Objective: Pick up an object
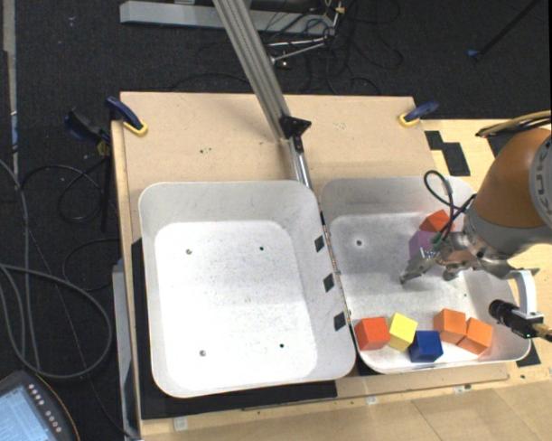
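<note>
Over right bin [366, 216]: hand [421, 271] low beside purple block [421, 242], finger state indeterminate; nothing visibly held; pickup pending; six other blocks at rest.

Blocks [423, 334] crowd the right bin's [366, 212] near wall; its middle lies open.
</note>
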